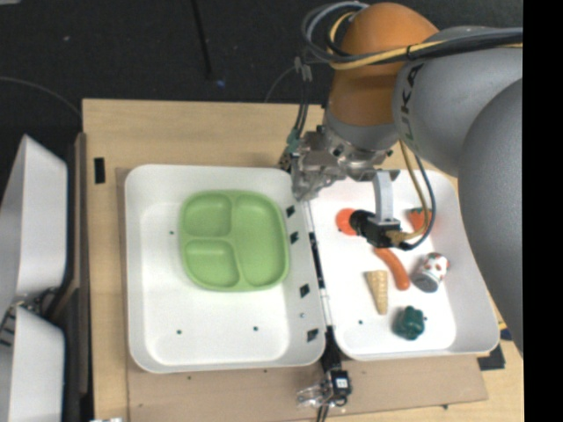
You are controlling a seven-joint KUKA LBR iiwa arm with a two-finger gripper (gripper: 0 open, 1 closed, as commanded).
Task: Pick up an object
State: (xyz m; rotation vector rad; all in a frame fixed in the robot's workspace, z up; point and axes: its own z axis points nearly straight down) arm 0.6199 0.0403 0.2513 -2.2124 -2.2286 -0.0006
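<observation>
My end effector (307, 179) hangs over the seam where the left bin (158, 323) meets the right bin (453, 319), near the back edge. I can't tell from this angle whether it's released or clenched. The pickable stuff sits in the right bin: an orange piece (344, 221) closest, then a carrot (395, 269), a cone (378, 291) and a dark green lump (408, 323) toward the front (the left bin holds a green plate (235, 238)). I'd take the orange piece, i.e. shift right clear of the seam, centre approx over it, then drop straight down and close slowly.

Grey arm (479, 104), orange wrist band (378, 60), looped cables (318, 23)
</observation>
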